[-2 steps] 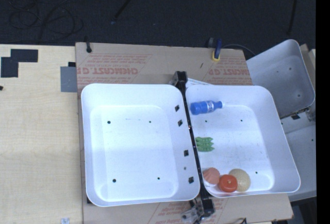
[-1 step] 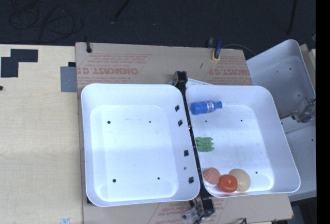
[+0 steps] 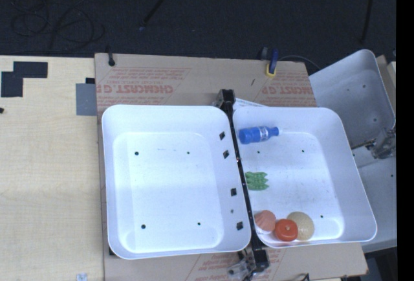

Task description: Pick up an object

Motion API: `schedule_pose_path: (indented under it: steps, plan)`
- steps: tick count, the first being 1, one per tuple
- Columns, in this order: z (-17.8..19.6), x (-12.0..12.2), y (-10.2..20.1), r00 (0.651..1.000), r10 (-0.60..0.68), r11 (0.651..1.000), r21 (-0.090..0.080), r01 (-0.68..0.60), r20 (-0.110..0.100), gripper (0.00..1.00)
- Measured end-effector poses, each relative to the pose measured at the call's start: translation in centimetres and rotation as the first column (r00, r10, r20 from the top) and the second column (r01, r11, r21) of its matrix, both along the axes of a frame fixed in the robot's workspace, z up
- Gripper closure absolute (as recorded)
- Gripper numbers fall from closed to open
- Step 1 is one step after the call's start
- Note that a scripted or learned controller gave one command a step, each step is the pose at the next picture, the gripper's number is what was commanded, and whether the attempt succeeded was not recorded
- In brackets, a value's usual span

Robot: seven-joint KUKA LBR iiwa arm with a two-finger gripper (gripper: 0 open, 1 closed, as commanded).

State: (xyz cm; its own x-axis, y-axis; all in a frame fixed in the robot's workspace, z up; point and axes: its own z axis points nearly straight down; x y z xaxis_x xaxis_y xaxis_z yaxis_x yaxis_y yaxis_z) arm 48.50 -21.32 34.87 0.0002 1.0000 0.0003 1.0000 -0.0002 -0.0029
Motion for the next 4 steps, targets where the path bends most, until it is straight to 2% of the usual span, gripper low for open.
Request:
schedule_pose_path:
  steps: [1,2,3,4]
  plan:
    - [4.0,-0.9,-0.1,1.000,0.002,1.000,-0.002,-0.002,0.006,1.00]
    - [-0.7,1.0,0.1,1.000,0.000,1.000,0.001,0.000,-0.003,1.00]
    - [-1.0,0.3,0.0,1.000,0.000,1.000,0.000,0.000,0.000,1.00]
    - [0.7,-0.9,-0.1,1.000,-0.003,1.000,-0.001,0.003,0.004,1.00]
